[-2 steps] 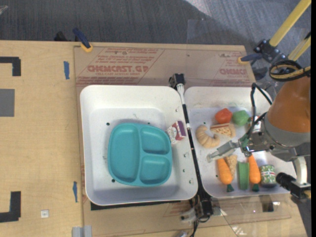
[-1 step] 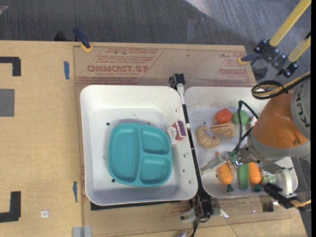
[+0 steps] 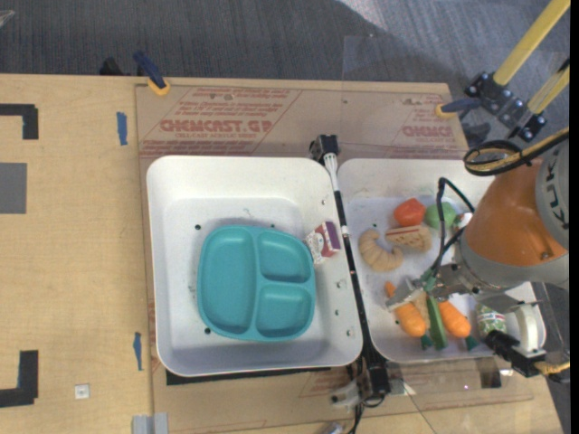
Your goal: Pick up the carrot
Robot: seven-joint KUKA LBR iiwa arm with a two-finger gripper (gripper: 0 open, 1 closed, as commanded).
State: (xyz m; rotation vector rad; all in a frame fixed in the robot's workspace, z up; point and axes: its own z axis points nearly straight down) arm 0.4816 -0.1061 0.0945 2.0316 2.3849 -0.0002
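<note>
Orange carrot (image 3: 455, 320) with a green top, lying flat near the front edge of the right bin (image 3: 375, 333), slanted, green end toward the middle of the bin. Touching a second orange piece (image 3: 412, 319) on its left.

The scene is evenly and fairly brightly lit from overhead, with no hard highlights. The white bins (image 3: 172, 242) come close to washing out on their rims, yet the inner walls keep soft grey shading. Shadows are faint and diffuse: a thin dark line runs under the left bin's front edge, and the teal tray (image 3: 256, 283) casts only a slight rim of shade. A paler wedge of light falls across the grey floor (image 3: 380, 7) at the top. Focus is soft overall, and small items in the right bin look smeared.
</note>
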